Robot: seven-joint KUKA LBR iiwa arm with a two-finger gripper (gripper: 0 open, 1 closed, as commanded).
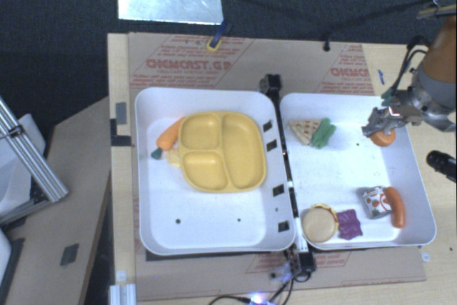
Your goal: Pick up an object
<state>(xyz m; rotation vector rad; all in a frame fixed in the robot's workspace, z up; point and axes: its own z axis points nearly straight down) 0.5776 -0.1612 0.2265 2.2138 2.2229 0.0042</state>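
Observation:
My gripper hangs over the upper right part of the right bin, reaching in from the right. A small orange round object sits directly beneath it, partly hidden by the gripper. Further left in the same bin a pizza slice lies against a green piece. Near the bin's front are a burger, a purple piece, a small red and grey carton and an orange sausage.
The left bin holds a yellow divided plate with a carrot at its left edge. A black divider with clips runs between the bins. The arm's body stands over the right rim.

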